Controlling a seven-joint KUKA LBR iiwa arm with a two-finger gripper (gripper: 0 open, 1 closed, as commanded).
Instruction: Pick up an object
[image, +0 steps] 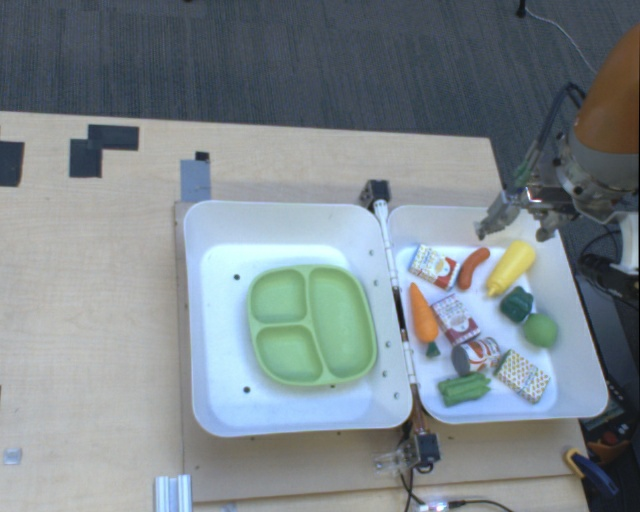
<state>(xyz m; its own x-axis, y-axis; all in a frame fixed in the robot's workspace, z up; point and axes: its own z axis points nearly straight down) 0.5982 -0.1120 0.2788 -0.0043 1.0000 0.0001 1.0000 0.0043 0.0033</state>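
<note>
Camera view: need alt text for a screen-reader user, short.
Seen from above, a robot arm's pincer hovers over the far edge of the right white bin, which holds small toy foods including a yellow corn, a carrot and a red sausage. The left white bin holds a green divided plate.

Toy foods (470, 320) scattered in right bin (590, 390), yellow bottle (510, 267) tilted
</note>
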